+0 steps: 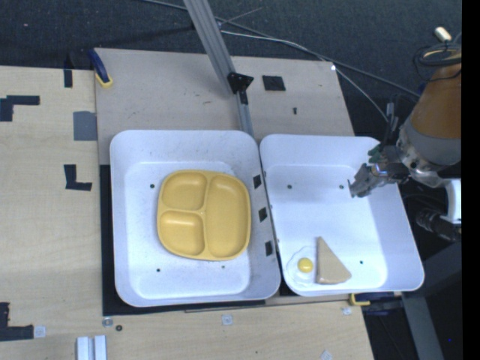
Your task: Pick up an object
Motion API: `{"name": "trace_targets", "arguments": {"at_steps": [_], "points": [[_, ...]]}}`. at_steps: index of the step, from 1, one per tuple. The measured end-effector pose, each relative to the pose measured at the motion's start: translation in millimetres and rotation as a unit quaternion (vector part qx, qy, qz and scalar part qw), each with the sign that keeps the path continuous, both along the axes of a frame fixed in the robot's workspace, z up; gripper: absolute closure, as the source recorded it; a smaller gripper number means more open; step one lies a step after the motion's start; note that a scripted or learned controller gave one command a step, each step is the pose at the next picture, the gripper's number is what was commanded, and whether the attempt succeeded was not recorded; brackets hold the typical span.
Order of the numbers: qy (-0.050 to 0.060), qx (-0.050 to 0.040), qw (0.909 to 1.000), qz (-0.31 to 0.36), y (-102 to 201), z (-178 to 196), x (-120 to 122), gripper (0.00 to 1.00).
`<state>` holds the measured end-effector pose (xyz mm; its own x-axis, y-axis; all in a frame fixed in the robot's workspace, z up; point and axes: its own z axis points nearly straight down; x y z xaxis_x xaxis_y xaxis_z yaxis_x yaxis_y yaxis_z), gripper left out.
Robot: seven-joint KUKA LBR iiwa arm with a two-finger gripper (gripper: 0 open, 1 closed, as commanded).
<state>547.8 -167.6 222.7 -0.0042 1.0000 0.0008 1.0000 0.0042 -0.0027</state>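
A yellow divided plate (204, 214) lies flat in the left bin (131, 163). In the right bin (330, 152), near its front edge, rest a tan wedge-shaped piece (329, 264) and, touching its left side, a small toy fried egg with a yellow yolk (304, 265). My gripper (364, 182) hangs over the right bin's upper right part, well above and to the right of the wedge. Nothing shows between its fingers.
A slanted metal pole (214, 36) crosses the bench behind the bins, ending at a black clamp (240, 82). Cables (352, 73) run across the dark floor at the back right. Black tape marks sit on the wooden bench at the left.
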Motion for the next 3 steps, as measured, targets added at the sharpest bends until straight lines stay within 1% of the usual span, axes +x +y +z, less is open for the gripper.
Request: {"name": "trace_targets", "arguments": {"at_steps": [1,2,3], "points": [[-0.001,0.0003,1.0,0.001,52.6,-1.2,14.1,1.0],[0.0,0.0,1.0,0.001,110.8,-7.6,8.0,1.0],[0.0,0.0001,1.0,0.001,160.6,-11.5,18.7,1.0]]}}
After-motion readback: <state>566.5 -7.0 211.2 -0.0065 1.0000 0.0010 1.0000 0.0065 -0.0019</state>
